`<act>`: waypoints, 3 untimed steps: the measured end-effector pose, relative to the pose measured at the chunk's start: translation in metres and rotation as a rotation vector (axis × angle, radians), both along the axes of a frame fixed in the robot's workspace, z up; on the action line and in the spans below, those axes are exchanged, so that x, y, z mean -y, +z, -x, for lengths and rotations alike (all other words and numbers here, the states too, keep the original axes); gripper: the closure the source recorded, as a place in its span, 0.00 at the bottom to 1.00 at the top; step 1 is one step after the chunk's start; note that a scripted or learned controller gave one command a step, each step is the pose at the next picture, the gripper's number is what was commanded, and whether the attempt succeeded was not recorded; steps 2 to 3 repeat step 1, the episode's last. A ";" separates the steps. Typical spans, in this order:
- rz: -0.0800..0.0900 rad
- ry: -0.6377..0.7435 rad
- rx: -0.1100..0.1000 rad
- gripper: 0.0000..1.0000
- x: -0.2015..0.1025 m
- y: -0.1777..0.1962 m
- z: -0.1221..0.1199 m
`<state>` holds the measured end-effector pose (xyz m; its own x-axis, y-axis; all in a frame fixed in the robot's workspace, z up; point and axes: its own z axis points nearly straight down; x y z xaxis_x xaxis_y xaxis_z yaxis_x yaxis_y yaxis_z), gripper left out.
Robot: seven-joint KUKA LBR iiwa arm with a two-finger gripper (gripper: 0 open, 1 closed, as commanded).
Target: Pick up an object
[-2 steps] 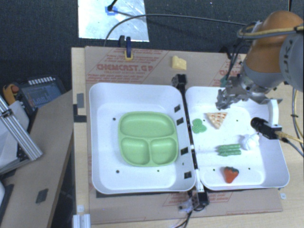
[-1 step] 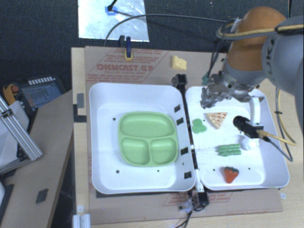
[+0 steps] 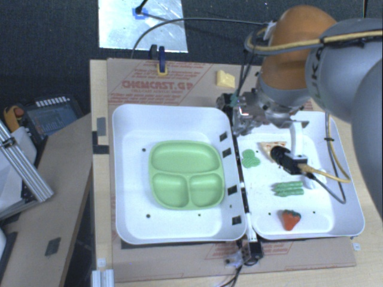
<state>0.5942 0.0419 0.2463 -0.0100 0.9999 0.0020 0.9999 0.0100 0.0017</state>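
The right bin holds several small toy foods. A flat green leafy piece lies near its left wall. Just right of it is a pizza slice, partly covered by the robot's wrist gear. A bunch of green beans sits mid-bin, and a red strawberry is near the front edge. My gripper hangs over the bin's far left corner, just behind the leafy piece and the pizza slice. I see nothing held in it.
The left bin holds a pale green divided plate. A yellow wedge lies on the board behind the bins, and a blue and yellow clamp stands at the back edge. The arm's bulk covers the right bin's far side.
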 end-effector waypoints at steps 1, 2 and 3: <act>0.000 -0.001 -0.002 1.00 -0.054 -0.019 -0.001; 0.000 -0.001 -0.002 1.00 -0.054 -0.019 -0.001; 0.000 -0.001 -0.002 1.00 -0.054 -0.019 -0.001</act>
